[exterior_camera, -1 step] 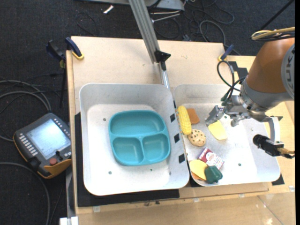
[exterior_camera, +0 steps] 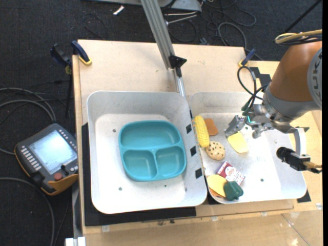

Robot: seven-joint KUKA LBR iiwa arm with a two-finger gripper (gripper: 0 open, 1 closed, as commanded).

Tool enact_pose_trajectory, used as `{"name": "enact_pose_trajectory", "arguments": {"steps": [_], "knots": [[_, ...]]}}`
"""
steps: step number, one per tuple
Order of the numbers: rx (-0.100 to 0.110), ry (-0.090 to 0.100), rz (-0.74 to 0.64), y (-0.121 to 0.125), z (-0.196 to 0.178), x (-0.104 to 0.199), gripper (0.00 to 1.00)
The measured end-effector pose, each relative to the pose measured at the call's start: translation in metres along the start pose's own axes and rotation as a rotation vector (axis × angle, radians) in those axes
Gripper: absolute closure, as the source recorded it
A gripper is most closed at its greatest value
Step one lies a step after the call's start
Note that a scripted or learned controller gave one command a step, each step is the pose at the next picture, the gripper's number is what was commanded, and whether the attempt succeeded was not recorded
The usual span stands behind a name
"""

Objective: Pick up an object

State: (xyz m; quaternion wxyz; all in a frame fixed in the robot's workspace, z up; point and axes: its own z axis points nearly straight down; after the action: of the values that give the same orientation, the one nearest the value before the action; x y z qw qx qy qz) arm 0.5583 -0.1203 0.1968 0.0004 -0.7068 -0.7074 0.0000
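Two shallow white bins sit side by side on the surface; the left bin point(exterior_camera: 102, 111) carries a teal divided tray point(exterior_camera: 152, 150), the right bin point(exterior_camera: 277, 181) carries the loose items. Gripper point(exterior_camera: 245, 127) is in the right bin, at right of centre of frame, low over a pale yellow wedge point(exterior_camera: 238, 143), which lies just below and beside the fingertips. Jaws look to stand apart, one finger toward the left of the wedge and one toward its upper right, but nothing is visibly clamped between them; contact with the wedge cannot be confirmed from this angle. Other candidates: a corn cob point(exterior_camera: 201, 130) along the bin's left wall with an orange piece point(exterior_camera: 211, 127) beside it, a cookie point(exterior_camera: 216, 150) just below those, a red-and-white packet point(exterior_camera: 233, 175), and a yellow-orange piece point(exterior_camera: 217, 185) touching a dark green item point(exterior_camera: 232, 190) at the lower edge. Judgement: the step in hand is approach and descent onto the wedge, grasp not yet made. Next move calls for straddling the wedge squarely, closing, then lifting straight up. Risk: the wedge looks flat and thin, so the fingers may slide over it or push it aside.
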Motion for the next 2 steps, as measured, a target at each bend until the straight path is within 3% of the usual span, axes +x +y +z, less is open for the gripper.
{"name": "enact_pose_trajectory", "arguments": {"steps": [1, 2], "knots": [[0.005, 0.000, 0.002, -0.007, 0.047, -0.005, 0.00], [-0.007, -0.002, 0.004, -0.005, 0.096, -0.006, 0.00]]}}
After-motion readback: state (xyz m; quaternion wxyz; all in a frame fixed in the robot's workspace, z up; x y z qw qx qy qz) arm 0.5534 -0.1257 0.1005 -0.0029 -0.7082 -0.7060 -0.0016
